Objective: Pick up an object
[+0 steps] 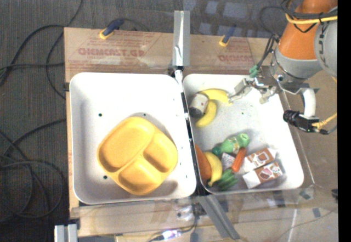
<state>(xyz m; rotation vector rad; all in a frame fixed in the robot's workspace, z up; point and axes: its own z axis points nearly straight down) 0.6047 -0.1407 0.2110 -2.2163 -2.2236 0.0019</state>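
While reaching from the right, the tool (253,90) hovers beside the banana (211,105).

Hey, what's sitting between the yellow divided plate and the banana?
In the camera view, the adjoining rims of the two bins run between the yellow divided plate and the banana, along with bare white floor of the left bin.

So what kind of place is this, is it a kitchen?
Probably a robot lab, not a kitchen. A robot arm reaches over two white bins on a bench, the food looks like toys, and cables trail across the floor.
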